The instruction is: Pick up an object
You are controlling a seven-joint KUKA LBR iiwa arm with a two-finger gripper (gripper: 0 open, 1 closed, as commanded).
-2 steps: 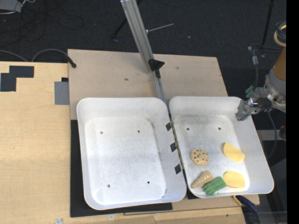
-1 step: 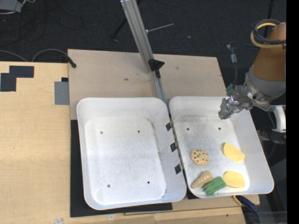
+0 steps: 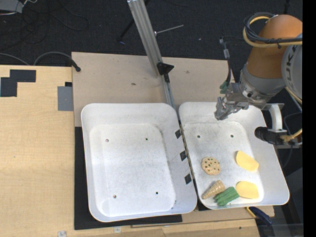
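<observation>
My gripper [image 3: 221, 112] hangs over the far edge of the right bin [image 3: 232, 132], well above the objects and with nothing seen between its fingers. Nearer the front of that bin lie a round tan cookie with dark chips [image 3: 211, 166], a yellow piece [image 3: 246, 161], a second yellow piece [image 3: 247, 190], a beige cone [image 3: 213, 189] and a green leafy piece [image 3: 226, 196]. The cone and the green piece touch each other.
The left bin [image 3: 131, 159] sits beside the right one, with black clips [image 3: 182, 155] along the shared edge. A slanted aluminium rail [image 3: 148, 36] rises behind the bins. A wooden table top [image 3: 34, 152] lies to the left.
</observation>
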